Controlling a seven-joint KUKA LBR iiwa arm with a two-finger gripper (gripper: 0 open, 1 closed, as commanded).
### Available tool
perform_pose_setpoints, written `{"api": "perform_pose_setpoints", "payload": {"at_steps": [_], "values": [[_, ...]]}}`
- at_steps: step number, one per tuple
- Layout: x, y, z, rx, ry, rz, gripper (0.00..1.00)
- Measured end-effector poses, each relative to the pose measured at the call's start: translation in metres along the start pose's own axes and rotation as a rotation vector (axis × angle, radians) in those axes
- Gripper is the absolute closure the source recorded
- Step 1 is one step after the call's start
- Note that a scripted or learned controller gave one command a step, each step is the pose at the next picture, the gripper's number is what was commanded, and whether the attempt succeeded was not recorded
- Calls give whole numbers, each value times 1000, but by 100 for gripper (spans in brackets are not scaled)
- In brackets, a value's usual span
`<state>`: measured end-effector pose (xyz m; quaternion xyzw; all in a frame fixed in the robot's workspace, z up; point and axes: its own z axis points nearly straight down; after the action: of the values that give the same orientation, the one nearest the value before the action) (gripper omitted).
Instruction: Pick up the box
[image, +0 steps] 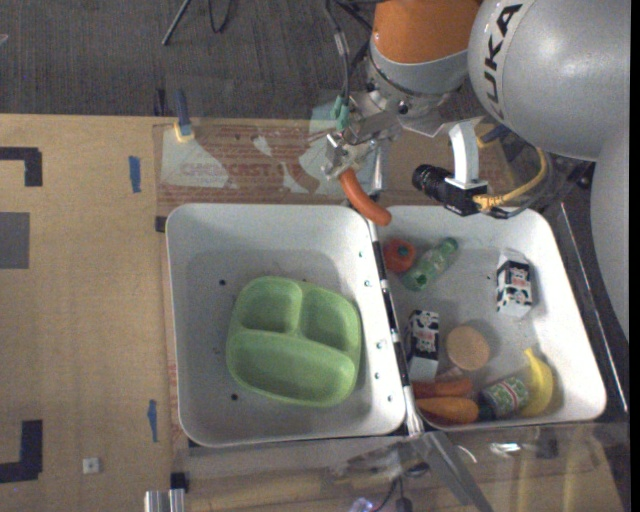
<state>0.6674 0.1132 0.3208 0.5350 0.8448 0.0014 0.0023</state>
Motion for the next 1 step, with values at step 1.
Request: {"api": "perform_pose_setpoints", "payload": {"at_steps": [1], "values": [[56, 25, 95, 5, 3, -57, 100]]}}
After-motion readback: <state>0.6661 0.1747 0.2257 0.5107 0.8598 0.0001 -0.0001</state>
